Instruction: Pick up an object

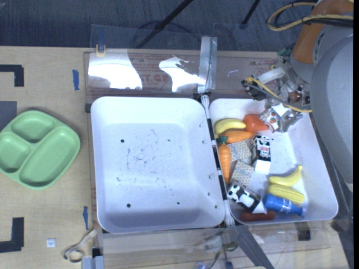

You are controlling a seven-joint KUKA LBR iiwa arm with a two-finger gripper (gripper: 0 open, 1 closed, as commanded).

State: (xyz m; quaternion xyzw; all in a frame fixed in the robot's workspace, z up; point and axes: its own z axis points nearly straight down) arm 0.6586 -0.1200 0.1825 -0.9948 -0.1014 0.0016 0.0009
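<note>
Two shallow white plastic bins side by side, left bin (151, 161) bare, right bin (320, 167) at centre right holding two yellow toy bananas (227, 125) (286, 178), two orange toy carrots (224, 160) (240, 135), one blue bottle (282, 204), grey two-finger gripper (280, 117) above its upper part (jaw state impossible to tell), one green divided plate (36, 148) far left.

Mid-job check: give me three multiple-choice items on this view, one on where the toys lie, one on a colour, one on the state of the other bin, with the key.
1. Where do the toys lie?
A. left bin
B. right bin
C. green tray

2. What colour is the divided tray on the bench?
A. green
B. red
C. blue

3. How does the left bin stand?
A. heaped with toys
B. tipped on its side
C. flat, no toys in it

Key: 1 B, the bananas, carrot and the rest sit right of the divider; 2 A, its three wells are pale green; 3 C, bare white floor shows.
</note>
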